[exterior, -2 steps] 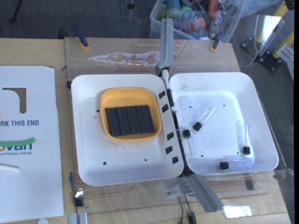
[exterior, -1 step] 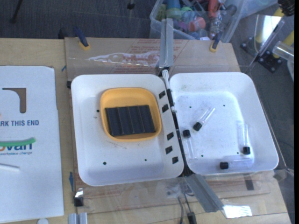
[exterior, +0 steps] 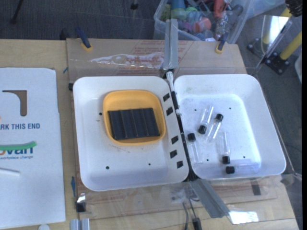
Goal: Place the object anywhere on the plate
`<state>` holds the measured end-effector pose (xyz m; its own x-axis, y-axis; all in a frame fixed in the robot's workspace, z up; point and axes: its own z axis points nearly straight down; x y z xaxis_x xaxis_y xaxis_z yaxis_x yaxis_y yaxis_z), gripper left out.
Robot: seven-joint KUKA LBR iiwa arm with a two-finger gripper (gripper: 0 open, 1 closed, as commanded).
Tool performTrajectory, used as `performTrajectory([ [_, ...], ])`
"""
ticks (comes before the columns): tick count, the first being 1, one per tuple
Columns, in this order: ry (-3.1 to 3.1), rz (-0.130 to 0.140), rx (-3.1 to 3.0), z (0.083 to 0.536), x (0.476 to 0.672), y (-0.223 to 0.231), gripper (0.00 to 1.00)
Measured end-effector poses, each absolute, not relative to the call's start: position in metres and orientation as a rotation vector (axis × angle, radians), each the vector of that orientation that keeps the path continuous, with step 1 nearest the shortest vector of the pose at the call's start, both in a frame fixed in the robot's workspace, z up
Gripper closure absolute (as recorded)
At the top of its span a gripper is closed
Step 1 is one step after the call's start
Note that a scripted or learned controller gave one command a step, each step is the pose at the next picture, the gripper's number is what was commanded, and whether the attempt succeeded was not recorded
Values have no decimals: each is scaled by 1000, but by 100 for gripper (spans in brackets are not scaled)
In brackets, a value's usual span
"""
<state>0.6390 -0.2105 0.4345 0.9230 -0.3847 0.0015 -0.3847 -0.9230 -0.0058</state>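
Small clear tubes (exterior: pixel 215 127) with black caps lie in the right bin (exterior: pixel 265 128), well apart from the yellow plate (exterior: pixel 111 100), and look light, slippery and breakable, so grab 1 across its middle.

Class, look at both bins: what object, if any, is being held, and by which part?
Nothing is held. The clear vials lie loose in the right bin; the yellow plate sits in the left bin.

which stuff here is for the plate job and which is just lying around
For the job: yellow plate in the left bin; clear vials with black caps in the right bin.

Just lying about: white board, plastic tub of clutter, cardboard sheet.
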Motion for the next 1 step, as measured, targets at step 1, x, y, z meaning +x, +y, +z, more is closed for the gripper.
performTrajectory([
  [1,607,-8,-3071,444,641,-207,100],
])
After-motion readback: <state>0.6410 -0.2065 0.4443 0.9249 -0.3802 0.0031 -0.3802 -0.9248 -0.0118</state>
